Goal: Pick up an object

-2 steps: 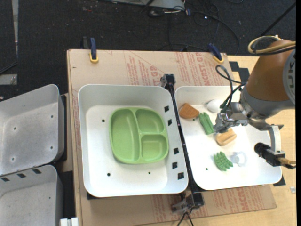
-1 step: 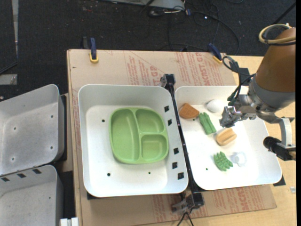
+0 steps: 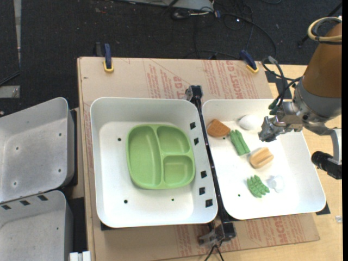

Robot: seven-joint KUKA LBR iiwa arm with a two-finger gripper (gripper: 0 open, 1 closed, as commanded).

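We are looking down at the gripper [image 3: 267,132], hanging over the right bin [image 3: 304,197] near its upper right, and we cannot tell how it stands; it is dark and blurred. In that bin we are seeing a green stick [image 3: 239,142] lying with its long axis running upper left to lower right, a bread roll [image 3: 261,157] just beside it, and a pale lump [image 3: 248,122]. The left bin [image 3: 103,200] is holding a green plate [image 3: 161,156].

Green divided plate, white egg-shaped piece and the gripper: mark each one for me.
green divided plate [image 3: 161,156], camera view, on the divider ridge near its middle
white egg-shaped piece [image 3: 247,122], camera view, on its rounded top
gripper [image 3: 268,132], camera view, at its dark tip
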